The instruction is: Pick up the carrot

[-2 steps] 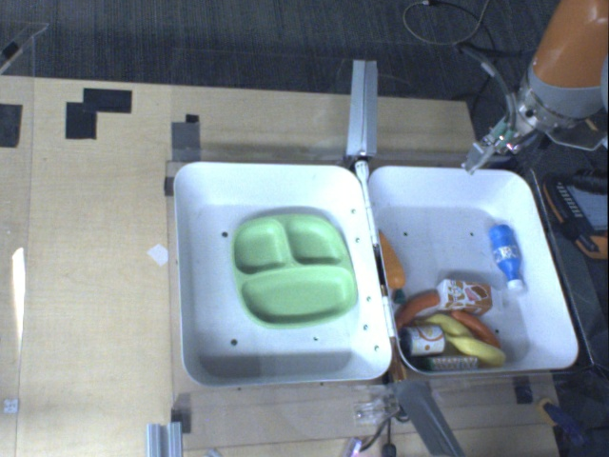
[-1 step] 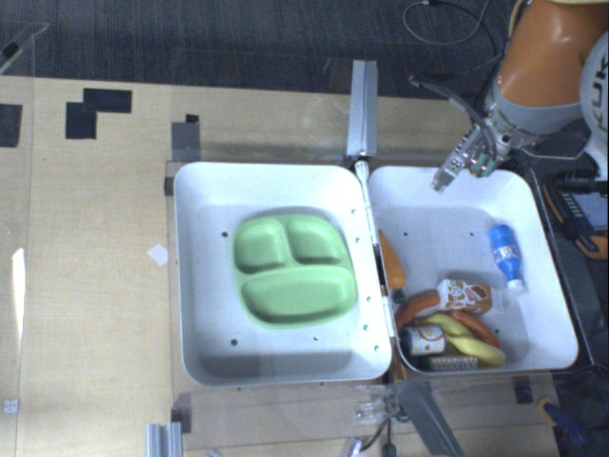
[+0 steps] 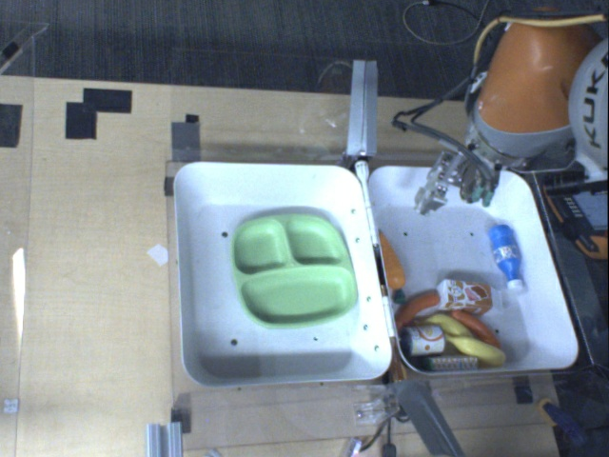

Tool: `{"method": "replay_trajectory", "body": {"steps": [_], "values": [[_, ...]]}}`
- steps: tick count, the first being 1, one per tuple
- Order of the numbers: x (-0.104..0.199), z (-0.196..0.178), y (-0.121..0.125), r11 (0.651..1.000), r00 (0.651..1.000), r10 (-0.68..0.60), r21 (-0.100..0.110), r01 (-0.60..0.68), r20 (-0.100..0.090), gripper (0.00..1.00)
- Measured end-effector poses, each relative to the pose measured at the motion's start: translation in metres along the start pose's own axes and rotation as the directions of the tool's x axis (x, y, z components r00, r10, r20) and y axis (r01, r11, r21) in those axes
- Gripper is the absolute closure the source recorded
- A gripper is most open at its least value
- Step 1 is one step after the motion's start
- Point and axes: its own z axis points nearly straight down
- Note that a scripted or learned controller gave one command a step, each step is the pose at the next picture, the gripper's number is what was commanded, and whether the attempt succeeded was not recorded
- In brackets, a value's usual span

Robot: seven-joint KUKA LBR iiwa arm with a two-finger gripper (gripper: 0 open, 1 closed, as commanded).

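Observation:
The carrot (image 3: 391,265) is a small orange piece lying along the left wall of the right bin (image 3: 547,255), close to the divider between the bins. My gripper (image 3: 455,185) hangs over the far part of the right bin, up and to the right of the carrot and well apart from it. Its fingers (image 3: 433,191) point down and stand open with nothing between them.
A blue bottle (image 3: 505,252) lies at the right of the right bin. At its near end sit a banana (image 3: 466,343), a sausage-like item (image 3: 419,306) and small packets. The left bin (image 3: 205,255) holds a green divided tray (image 3: 290,267).

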Motion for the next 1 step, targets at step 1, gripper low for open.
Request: {"method": "replay_trajectory", "body": {"steps": [1], "values": [[-0.0391, 0.1107, -0.0408, 0.994, 0.994, 0.109, 0.001, -0.109, 0.000, 1.00]]}}
